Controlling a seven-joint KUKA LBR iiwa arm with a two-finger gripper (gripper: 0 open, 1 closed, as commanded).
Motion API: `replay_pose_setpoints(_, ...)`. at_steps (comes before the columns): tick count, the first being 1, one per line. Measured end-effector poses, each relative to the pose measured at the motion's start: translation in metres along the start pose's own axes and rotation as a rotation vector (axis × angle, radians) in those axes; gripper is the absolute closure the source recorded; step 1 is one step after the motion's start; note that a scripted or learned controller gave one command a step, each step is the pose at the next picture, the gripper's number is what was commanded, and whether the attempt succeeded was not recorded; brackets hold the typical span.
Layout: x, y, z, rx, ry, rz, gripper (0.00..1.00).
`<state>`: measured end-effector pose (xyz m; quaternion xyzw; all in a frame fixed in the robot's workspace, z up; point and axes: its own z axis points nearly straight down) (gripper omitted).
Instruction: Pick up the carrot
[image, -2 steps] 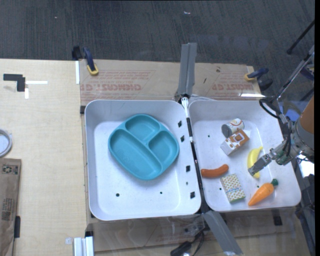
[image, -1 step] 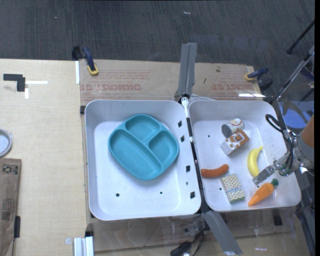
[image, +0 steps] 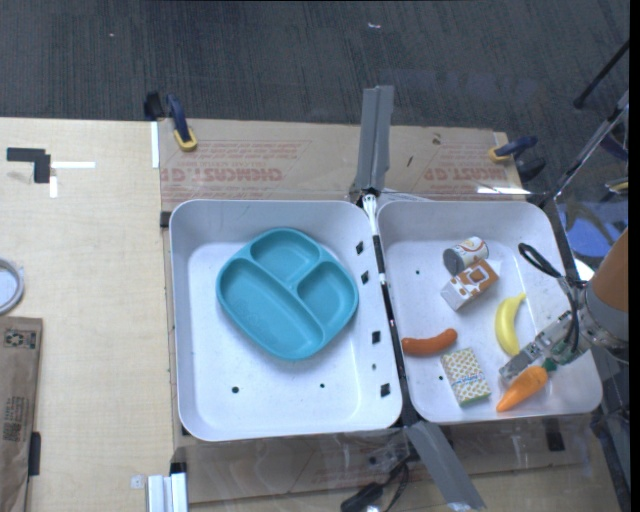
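The carrot (image: 521, 390) is orange and lies at a slant in the front right corner of the right bin (image: 420, 400), thick end up and to the right. My gripper (image: 528, 360) reaches in from the right edge and sits low over the carrot's thick end, touching or nearly touching it. The carrot's pointed tip sticks out toward the bin's front wall. The arm's wrist hides part of the bin's right wall.
The right bin also holds a banana (image: 509, 323) just left of the gripper, a patterned small box (image: 466, 376), an orange-red sausage (image: 429, 343), a carton (image: 469, 284) and a can (image: 463, 254). A blue divided plate (image: 287, 292) lies in the left bin (image: 200, 400).
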<state>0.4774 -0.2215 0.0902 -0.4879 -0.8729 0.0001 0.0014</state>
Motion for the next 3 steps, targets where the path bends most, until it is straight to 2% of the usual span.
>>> replay_pose_setpoints(1, 0.000, 0.001, -0.008, 0.000, 0.000, 0.000, 1.00)
replay_pose_setpoints(2, 0.062, 0.058, -0.124, -0.001, -0.003, -0.006, 1.00)
replay_pose_setpoints(3, 0.062, 0.057, -0.124, -0.001, -0.003, -0.006, 0.00)
